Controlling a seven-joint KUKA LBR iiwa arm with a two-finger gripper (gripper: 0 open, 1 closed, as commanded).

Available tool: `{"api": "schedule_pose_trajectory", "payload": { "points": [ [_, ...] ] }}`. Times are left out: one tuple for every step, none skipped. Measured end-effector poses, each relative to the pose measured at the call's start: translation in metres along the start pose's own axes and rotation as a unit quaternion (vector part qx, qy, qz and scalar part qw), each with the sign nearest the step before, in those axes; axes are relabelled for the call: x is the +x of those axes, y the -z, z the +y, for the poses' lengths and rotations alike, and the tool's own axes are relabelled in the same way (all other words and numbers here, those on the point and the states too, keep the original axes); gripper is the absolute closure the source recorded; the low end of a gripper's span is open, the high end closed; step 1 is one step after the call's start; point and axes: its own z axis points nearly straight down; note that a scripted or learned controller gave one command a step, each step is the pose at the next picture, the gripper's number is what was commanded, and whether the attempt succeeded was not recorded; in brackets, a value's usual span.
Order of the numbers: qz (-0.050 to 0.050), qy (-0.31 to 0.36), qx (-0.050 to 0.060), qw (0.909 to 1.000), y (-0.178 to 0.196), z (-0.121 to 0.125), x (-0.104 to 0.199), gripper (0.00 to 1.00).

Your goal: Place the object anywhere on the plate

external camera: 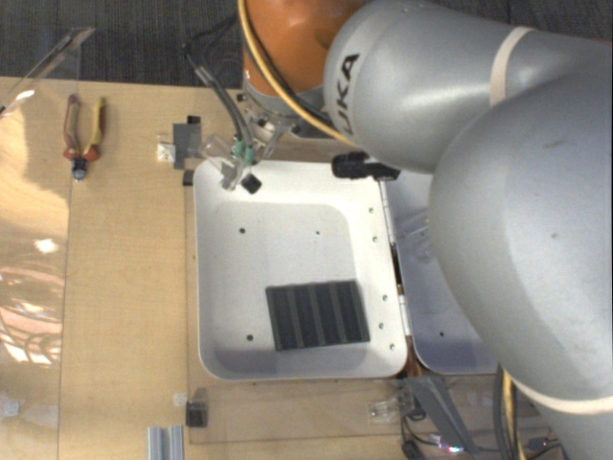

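The plate is a dark, ribbed rectangle lying flat on the floor of the left bin, towards its near edge. My gripper hangs over the bin's far left corner, well beyond the plate and to its left. A small black piece shows right at the gripper's tip, just above the bin's rim. I cannot tell whether it is a held object or part of the gripper. The grey arm and its orange band cover the upper right of the view.
The right bin is mostly hidden under the arm. Pliers with red and yellow handles lie on the wooden bench at far left. A small bracket stands just outside the left bin's far corner, and a black block sits near its front.
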Motion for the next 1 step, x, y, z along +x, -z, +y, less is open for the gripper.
{"api": "schedule_pose_trajectory", "payload": {
  "points": [
    [-0.003, 0.001, -0.003, 1.0000, 0.0129, 0.0015, -0.0007, 1.00]
  ]
}}
